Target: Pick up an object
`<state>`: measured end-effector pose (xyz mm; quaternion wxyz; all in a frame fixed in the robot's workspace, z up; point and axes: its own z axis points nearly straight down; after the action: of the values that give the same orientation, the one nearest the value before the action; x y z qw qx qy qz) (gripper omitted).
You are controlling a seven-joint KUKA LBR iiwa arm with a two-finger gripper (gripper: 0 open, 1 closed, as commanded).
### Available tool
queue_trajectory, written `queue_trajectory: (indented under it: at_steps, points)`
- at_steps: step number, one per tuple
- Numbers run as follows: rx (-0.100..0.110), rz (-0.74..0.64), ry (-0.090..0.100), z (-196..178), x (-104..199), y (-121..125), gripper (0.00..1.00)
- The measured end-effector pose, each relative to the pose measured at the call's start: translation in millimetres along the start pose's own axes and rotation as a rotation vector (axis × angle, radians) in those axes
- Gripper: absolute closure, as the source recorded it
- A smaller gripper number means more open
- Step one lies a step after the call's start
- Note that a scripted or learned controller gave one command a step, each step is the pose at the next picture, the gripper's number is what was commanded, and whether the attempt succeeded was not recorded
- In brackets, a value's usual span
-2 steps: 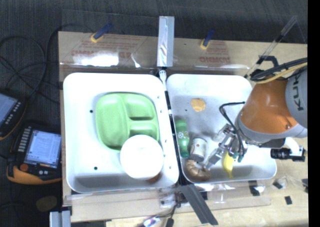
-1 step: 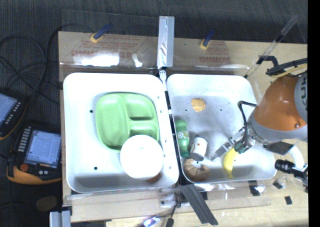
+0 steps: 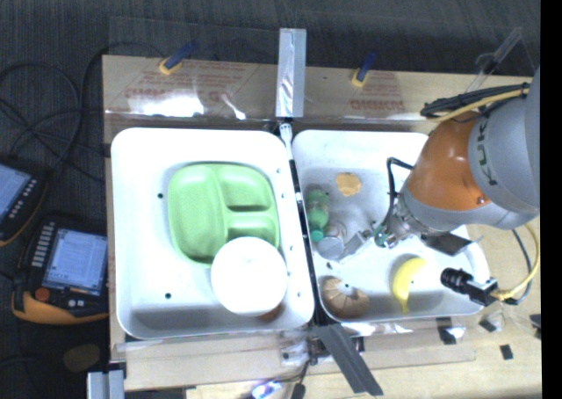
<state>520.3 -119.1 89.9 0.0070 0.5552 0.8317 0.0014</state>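
In the right bin (image 3: 303, 213), a banana (image 3: 403, 279) lies at 5 o'clock, a brown donut (image 3: 344, 297) at 7, an orange cookie (image 3: 349, 184) at 11, and green toys (image 3: 316, 210) at 9. The gripper (image 3: 356, 243) hangs low in the middle, near the green toys. I cannot tell how wide it is. The left bin (image 3: 140, 301) has a green tray (image 3: 215, 204) and a white bowl (image 3: 249, 275).
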Motion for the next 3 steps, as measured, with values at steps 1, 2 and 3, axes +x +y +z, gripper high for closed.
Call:
queue_trajectory:
  at_steps: [1,2,3]
  points:
    - [0.012,0.073,0.006,-52,-76,27,0.00]
    - [0.004,-0.153,0.001,3,-46,132,0.00]
    - [0.000,-0.387,0.002,1,-31,55,0.00]
